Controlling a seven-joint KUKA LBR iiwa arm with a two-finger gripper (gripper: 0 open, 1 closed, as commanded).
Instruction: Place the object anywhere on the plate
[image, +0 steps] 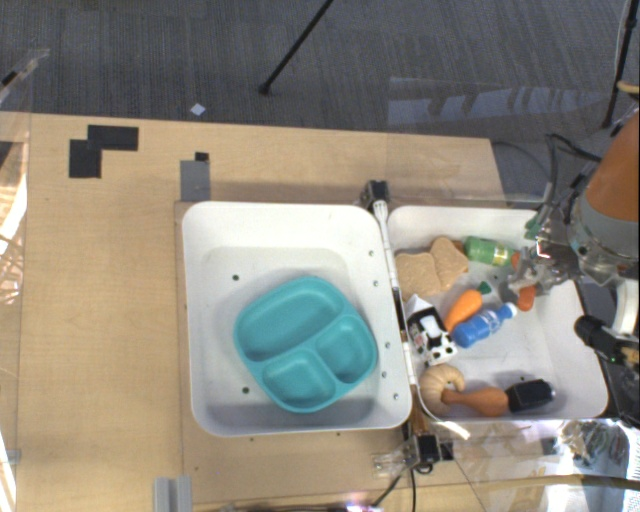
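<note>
The gripper (535, 268) hovers over the right bin (590, 400); its grip state cannot be determined. Nearest it lies the orange carrot (464, 307) — probably light, rigid, slippery; grasp mid-body. The plate (305, 343) sits in the left bin.

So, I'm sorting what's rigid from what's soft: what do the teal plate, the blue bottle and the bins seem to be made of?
Teal plate: likely moulded plastic, smooth satin, uniform colour with three pressed compartments. Blue bottle: probably plastic, glossy, with a white cap; too small to be certain. Bins: apparently hard white plastic or coated metal, smooth with rounded corners.
</note>
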